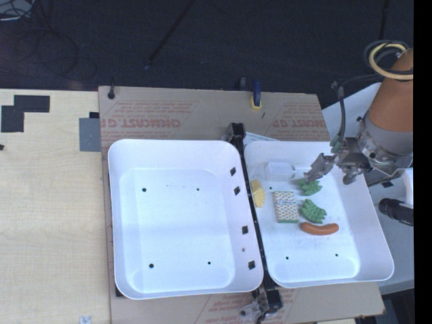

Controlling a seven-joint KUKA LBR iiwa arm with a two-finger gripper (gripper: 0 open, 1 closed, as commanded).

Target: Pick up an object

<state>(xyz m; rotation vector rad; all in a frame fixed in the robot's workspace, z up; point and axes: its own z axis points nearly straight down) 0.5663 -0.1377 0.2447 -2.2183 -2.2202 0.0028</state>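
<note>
My gripper [312, 175] low over the right bin [351, 262], fingers too blurred to tell if spread or pinching, tips by a green piece [310, 188], another green piece [312, 211], sausage [318, 229], patterned block [285, 206], corn [258, 194] nearby.

I see the gripper [312, 175] low over the right bin [364, 262], near its rear edge, just above a green piece [310, 188]. Nearby lie a checked packet [285, 206], another green item [312, 212], a sausage [318, 229] and a yellow piece [258, 194] by the left wall.
</note>
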